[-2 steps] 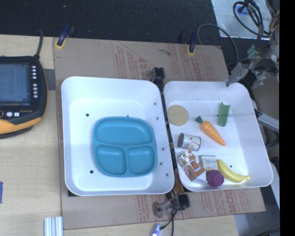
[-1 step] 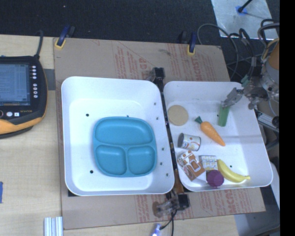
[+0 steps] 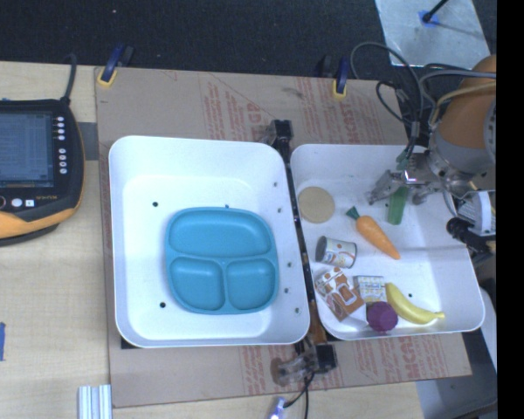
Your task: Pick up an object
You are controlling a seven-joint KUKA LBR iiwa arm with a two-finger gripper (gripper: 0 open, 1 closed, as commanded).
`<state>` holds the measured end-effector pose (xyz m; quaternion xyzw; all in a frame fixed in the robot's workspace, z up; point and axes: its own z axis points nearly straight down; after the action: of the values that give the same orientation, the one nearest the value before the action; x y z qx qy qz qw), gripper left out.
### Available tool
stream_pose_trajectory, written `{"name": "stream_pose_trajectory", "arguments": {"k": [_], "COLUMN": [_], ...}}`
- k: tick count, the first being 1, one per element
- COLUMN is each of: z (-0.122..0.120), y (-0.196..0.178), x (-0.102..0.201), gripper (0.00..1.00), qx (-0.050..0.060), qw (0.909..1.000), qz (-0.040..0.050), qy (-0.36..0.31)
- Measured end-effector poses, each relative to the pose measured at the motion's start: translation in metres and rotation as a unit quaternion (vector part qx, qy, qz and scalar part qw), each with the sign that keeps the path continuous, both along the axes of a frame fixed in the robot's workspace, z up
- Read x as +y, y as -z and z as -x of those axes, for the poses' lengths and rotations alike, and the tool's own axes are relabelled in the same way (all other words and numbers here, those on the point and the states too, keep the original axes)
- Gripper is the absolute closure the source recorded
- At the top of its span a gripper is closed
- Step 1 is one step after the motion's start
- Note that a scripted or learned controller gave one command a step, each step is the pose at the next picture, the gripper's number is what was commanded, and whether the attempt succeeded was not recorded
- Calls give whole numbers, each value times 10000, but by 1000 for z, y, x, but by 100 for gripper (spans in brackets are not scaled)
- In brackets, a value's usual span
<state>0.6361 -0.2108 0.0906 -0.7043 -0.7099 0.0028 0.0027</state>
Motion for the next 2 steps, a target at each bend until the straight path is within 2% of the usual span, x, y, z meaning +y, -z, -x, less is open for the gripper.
{"name": "stream_pose_trajectory", "arguments": {"k": [1,2], "z": [-1,59], "y": [-12,-63], "x": [-1,75], "gripper": [100,100], "qx": [-8,-21], "qw": [10000,10000], "qz": [5,4], "qy": [-17,0]}}
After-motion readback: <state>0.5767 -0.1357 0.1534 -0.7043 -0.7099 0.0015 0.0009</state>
